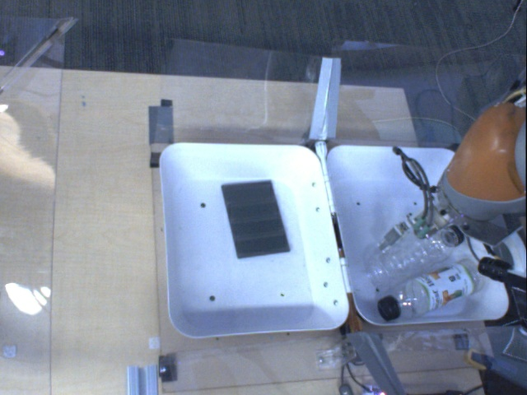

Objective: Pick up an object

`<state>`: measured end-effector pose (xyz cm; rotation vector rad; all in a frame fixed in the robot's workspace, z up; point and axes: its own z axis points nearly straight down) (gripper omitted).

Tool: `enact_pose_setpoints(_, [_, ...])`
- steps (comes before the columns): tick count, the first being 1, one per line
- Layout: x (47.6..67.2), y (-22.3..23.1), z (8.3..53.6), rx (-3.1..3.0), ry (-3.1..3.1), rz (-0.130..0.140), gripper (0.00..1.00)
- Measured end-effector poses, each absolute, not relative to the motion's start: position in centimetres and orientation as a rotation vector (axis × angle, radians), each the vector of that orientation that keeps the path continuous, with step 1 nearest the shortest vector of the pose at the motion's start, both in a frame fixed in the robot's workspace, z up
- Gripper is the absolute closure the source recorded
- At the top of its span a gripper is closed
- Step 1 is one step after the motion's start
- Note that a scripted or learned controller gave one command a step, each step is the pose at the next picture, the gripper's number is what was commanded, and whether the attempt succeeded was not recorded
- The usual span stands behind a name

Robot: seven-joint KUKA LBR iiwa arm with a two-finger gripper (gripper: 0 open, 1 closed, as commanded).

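A dark grey flat rectangular pad (256, 218) lies in the left white bin (189, 286). In the right white bin (362, 179) a clear plastic bottle (428, 292) with a black cap and a printed label lies on its side near the front edge. Just above it rests a second clear, crumpled plastic bottle (403, 257). My gripper (422, 225) hangs low over the right bin, at the upper end of the crumpled bottle. The clear plastic and the gripper blur together there, so I cannot make out any hold.
The grey arm with its orange band (492, 159) covers the right bin's far right side. A black cable (412, 171) loops over that bin's back. A metal divider post (324, 109) stands behind the seam between the bins. Wooden bench surrounds both.
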<state>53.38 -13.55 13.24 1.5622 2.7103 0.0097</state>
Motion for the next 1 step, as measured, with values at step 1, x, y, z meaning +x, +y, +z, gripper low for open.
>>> enact_pose_setpoints(1, [56.37,-9.0,9.04,1.5,2.744,0.012,0.0])
